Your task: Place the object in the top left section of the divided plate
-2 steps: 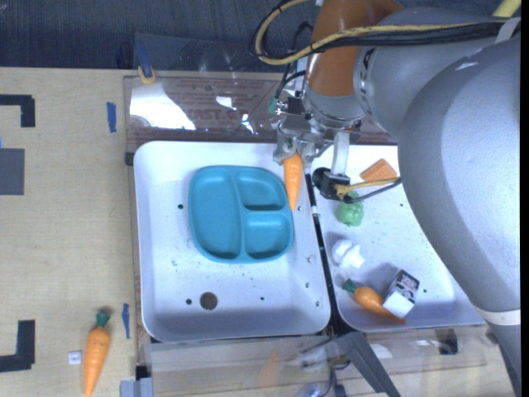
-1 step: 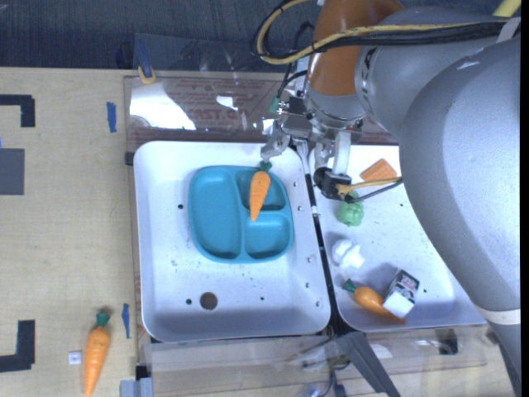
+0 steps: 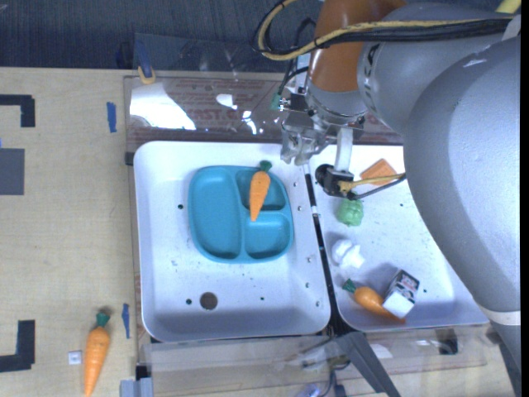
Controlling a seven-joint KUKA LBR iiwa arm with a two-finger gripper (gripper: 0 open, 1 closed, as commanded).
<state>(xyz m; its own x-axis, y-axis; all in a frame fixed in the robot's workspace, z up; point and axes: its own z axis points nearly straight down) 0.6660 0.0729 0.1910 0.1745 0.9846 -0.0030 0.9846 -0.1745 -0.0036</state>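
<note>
With the gripper (image 3: 299, 149), its claw state not discernible, just above the orange toy carrot (image 3: 258, 194), that carrot should be centred in the blue divided plastic plate's (image 3: 216, 217) top left section.

Worktop (image 3: 58, 246): pale wood, with black marks and blue tape
Floor (image 3: 124, 7): dark blue carpet behind it

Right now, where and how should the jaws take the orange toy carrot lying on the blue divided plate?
Grip the orange toy carrot across its thicker upper half, near the green top, descending from above. It lies flat and lengthwise, so the jaws should close across its width.
</note>
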